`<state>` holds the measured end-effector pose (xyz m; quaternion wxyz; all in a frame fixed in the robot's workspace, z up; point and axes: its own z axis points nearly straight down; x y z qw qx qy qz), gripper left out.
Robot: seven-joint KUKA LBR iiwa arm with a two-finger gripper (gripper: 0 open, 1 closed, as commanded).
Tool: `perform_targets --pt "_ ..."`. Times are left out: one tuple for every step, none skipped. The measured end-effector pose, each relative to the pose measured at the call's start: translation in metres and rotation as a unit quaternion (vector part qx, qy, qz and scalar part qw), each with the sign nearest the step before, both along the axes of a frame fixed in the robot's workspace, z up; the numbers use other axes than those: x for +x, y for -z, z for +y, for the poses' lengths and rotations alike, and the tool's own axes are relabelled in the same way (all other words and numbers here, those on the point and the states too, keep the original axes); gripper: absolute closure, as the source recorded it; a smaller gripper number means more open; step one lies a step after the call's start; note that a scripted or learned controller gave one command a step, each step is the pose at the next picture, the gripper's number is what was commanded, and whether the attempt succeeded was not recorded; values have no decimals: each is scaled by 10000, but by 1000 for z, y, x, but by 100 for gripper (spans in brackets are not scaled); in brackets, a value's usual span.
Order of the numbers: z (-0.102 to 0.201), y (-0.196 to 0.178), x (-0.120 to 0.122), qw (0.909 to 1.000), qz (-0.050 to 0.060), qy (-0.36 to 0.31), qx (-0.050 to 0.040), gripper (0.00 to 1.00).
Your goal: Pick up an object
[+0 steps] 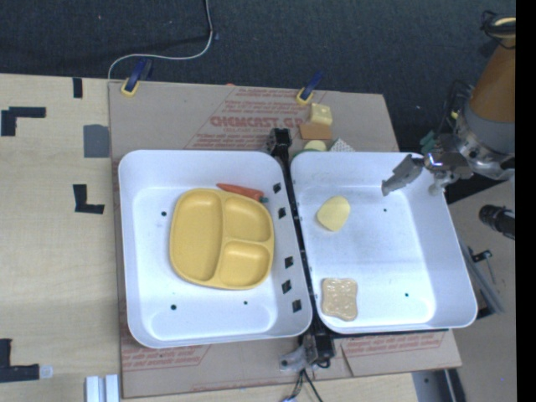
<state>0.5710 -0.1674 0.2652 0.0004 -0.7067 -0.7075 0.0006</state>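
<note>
- Up at the far right corner of the right shallow white plastic bin, my hand hung over the rim, reaching in from the right with nothing between its fingers.
- One grey finger pointed down-left toward the bin floor; whether the hand was wide or narrow I could not tell.
- Inside that bin, a pale yellow rounded lump lay near the left wall, well apart from my hand.
- A flat beige textured piece lay near the front left corner of the same bin.
- Over in the left shallow white plastic bin, a yellow three-compartment plastic plate sat in the middle, with a thin orange-red carrot-like stick just behind it.
- Behind the bins, on the brown cardboard sheet covering the table, a few small blocks were clustered.
</note>
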Motion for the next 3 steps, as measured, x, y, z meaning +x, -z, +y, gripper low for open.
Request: perform_targets --pt "57 95 8 10000 43 -20 19 0" --pt "66 185 26 10000 -13 -4 -11 0" --pt "74 181 79 10000 -23 -8 0 0"
